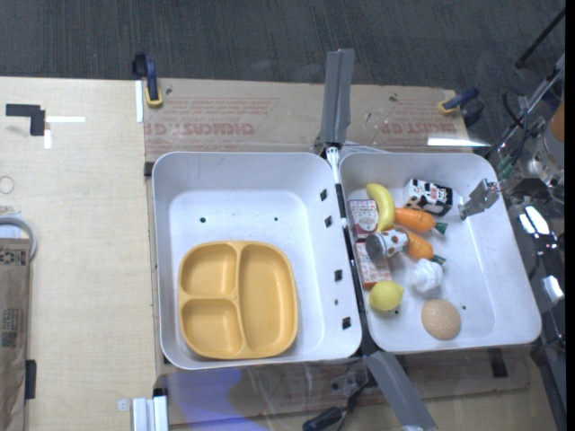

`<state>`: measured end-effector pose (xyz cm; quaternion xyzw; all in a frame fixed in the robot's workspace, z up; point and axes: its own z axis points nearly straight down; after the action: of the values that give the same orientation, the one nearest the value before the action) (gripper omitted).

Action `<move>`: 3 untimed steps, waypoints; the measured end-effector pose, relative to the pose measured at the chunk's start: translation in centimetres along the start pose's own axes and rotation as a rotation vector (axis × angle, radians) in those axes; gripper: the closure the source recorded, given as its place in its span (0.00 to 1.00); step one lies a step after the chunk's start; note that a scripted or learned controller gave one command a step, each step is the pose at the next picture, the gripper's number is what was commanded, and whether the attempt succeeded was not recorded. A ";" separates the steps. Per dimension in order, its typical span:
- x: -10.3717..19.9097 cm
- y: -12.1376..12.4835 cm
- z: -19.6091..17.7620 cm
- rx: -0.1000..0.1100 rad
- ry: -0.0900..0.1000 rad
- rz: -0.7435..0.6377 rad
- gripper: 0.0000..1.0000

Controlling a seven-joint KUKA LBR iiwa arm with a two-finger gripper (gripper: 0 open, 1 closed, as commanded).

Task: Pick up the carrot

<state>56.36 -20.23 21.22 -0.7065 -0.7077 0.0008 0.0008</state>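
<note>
Carrot, orange and tapered with a green stub end point(416, 220): lies in the right shallow white plastic bin point(490, 272), upper middle, roughly level across the view, touching the yellow banana point(383, 205) on its left side. A second, shorter orange carrot piece point(421, 247) sits just below it, near a crumpled white lump point(426, 277).

Other contents of that bin: a black-and-white patterned small box point(428, 195) just above the carrot, a red-and-white flat packet point(363, 215) by the left wall, a small can with a dark top point(385, 243), a yellow lemon point(386, 295), a tan egg-shaped object point(440, 319) near the front wall.

Left shallow white plastic bin point(243, 191) holds a yellow three-compartment plastic plate point(239, 298) at its front.

Claw point(478, 198): metallic, at the right bin's right rim, apart from the carrot, nothing between its fingers; the opening width is not readable at this angle, so I cannot tell.

Surface: both bins rest on a brown cardboard sheet with red print point(216, 115), clipped at the back by blue-and-yellow clamps point(145, 79). Pale wood-grain bench point(72, 268) extends to the left, with black tape marks. Dark grey carpet floor point(234, 16) lies behind the bench.
</note>
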 end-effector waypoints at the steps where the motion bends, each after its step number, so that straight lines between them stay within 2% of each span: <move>1: 2.5 1.9 7.8 -0.001 0.000 -0.262 0.00; 2: 10.3 3.5 12.1 -0.001 0.000 -0.405 0.00; 3: 14.5 -0.8 2.1 -0.003 -0.001 -0.672 0.00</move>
<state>55.49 -5.72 19.16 -0.4338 -0.9010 -0.0001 -0.0006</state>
